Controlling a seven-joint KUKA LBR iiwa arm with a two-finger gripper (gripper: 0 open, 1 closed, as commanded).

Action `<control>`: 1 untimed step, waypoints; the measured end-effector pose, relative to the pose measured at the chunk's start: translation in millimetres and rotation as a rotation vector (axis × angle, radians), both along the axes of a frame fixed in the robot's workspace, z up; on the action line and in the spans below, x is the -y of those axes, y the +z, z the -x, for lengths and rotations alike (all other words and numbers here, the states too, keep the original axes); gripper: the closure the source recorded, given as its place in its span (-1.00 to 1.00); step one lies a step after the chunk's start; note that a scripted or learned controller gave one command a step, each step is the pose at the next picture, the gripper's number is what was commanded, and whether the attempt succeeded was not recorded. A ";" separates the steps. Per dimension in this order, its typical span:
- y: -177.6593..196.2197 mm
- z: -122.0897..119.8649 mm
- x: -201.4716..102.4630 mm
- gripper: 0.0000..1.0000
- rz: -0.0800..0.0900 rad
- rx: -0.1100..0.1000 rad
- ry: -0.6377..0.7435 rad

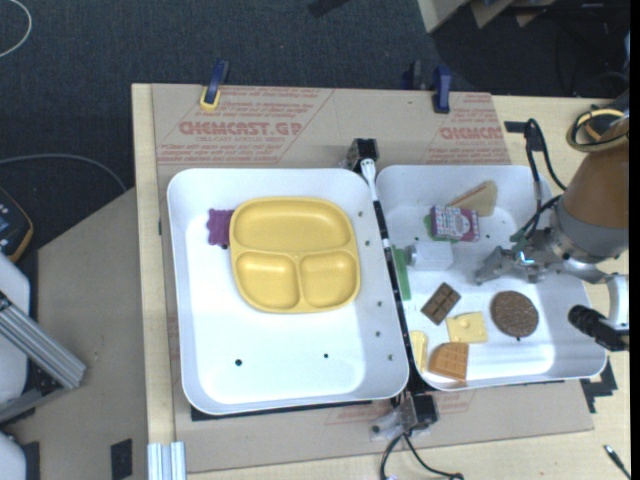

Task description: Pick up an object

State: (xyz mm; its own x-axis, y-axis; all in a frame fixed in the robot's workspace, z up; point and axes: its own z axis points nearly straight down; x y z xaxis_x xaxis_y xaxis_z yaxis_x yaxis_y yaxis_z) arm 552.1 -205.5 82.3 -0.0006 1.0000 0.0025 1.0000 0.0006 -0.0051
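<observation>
Here the tool [505, 266], its opening unclear and nothing visibly held, is hovering above the brown round cookie [514, 313]; descending squarely should help.

The yellow tray [294, 252] looks like smooth, shiny plastic. The white bins [200, 298] look smooth too. The desk [330, 118] is matt brown board.

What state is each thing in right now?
Yellow tray: upright in the left bin, compartments bare.
Purple piece: flat, touching the tray's left edge.
Carton: lying on its side.
Round cookie: flat in the right bin.
Waffle: flat by the near wall.
Tool: low over the right bin.
</observation>
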 end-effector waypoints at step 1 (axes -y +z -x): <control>13.2 -1.2 0.9 1.00 0.003 0.006 -0.001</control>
